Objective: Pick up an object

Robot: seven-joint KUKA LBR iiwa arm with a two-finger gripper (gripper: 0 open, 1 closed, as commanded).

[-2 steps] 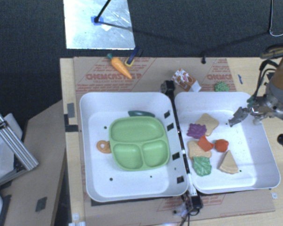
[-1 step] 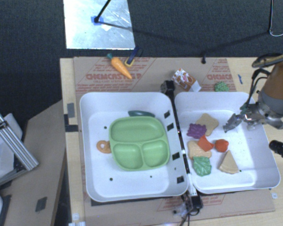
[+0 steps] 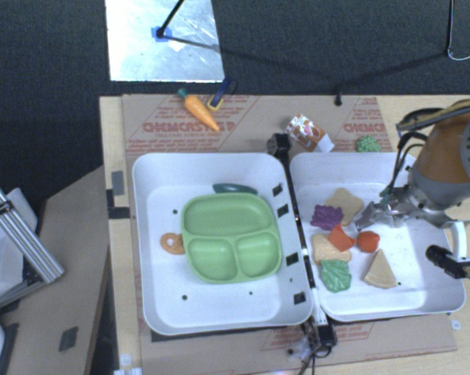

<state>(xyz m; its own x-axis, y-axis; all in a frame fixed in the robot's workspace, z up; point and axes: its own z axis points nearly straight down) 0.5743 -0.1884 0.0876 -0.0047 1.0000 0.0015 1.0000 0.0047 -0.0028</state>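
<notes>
One pincer [image 3: 371,216] above right bin [image 3: 426,299] | finger state unclear | arm [image 3: 444,162] cut off at edge

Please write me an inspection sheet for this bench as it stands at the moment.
Surface: bench bears two white bins, the left bin and the right bin, on a cardboard sheet.
Job's things: right bin holds toy foods: purple grapes, tomato, green leaf, bread wedge, toast slice.
Clutter: green divided plate and a small pretzel in the left bin; carrot, wrapped snack and a green piece on the cardboard.
Grippers: gripper low over the right bin beside the tomato.
Cables: black cables by the arm.
Surroundings: shiny sheet on dark floor.
</notes>
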